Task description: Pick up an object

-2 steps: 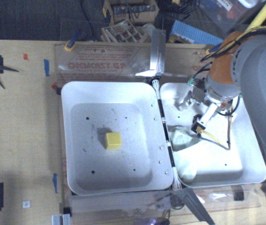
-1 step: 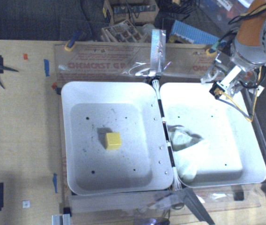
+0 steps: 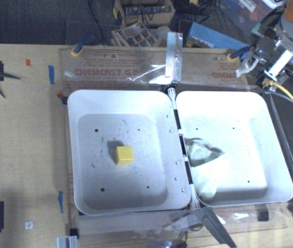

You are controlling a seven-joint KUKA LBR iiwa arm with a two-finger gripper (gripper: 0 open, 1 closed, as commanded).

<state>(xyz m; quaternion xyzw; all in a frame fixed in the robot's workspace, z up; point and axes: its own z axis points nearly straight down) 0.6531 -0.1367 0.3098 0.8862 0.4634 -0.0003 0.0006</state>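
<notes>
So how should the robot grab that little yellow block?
Best guess: straight down from above, pinching two opposite flat sides of the yellow block. It sits alone on the flat floor of the left bin, turned a bit askew, well away from the walls, so the tool would probably need to twist to line up with its faces.
</notes>
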